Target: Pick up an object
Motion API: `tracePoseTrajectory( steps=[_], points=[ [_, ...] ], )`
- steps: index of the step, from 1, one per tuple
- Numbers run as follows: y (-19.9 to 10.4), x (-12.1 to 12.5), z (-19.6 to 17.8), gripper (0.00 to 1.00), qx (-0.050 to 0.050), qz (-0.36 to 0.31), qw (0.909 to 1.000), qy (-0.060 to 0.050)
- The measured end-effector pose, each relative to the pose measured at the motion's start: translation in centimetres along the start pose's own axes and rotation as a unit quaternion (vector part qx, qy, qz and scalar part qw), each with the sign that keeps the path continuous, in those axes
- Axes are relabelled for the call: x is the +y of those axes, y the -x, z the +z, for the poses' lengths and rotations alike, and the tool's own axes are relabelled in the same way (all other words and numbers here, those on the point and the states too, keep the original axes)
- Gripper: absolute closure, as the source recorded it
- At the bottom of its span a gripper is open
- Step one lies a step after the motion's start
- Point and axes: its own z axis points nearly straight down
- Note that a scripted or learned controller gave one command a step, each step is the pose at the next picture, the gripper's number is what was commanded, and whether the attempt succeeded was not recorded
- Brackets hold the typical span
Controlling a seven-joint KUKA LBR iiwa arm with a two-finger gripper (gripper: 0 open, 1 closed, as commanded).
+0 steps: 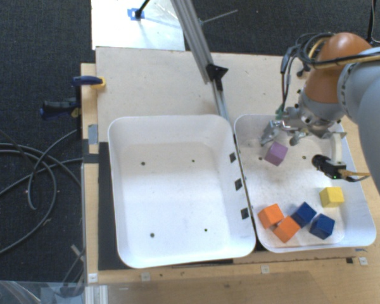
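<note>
Hovering in the right bin (361, 230), the pincer (282, 135) sits just above a purple cube (276, 153).
Whether its fingers grip the cube or merely hang over it cannot be told from this slanted view. Lower in the same bin lie two orange cubes (278, 222), two blue cubes (313, 220) and a yellow cube (332, 196). The left bin (120, 170) sits mid-frame on the tabletop (145, 81).

Arm (361, 75): cut off by the frame edge at 3 o'clock. Tool (284, 133): finger state too small to tell; contact with the purple cube (276, 152) at its 6 o'clock unclear. Metal pole (196, 40): top cropped at 12 o'clock. Cables (25, 170): cropped at 9 o'clock.
</note>
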Motion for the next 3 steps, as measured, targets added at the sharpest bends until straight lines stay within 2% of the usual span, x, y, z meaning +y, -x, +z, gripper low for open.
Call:
tracePoseTrajectory(
  steps=[1,2,3],
  points=[
    [0.2,0.3,-1.7,1.00,-0.001,-0.001,1.0000,0.005],
    [-1.3,-4.5,-10.2,1.00,-0.001,0.002,1.0000,0.006],
    [-1.3,-4.5,-9.7,0.00,-0.001,0.003,1.0000,0.003]
  ],
)
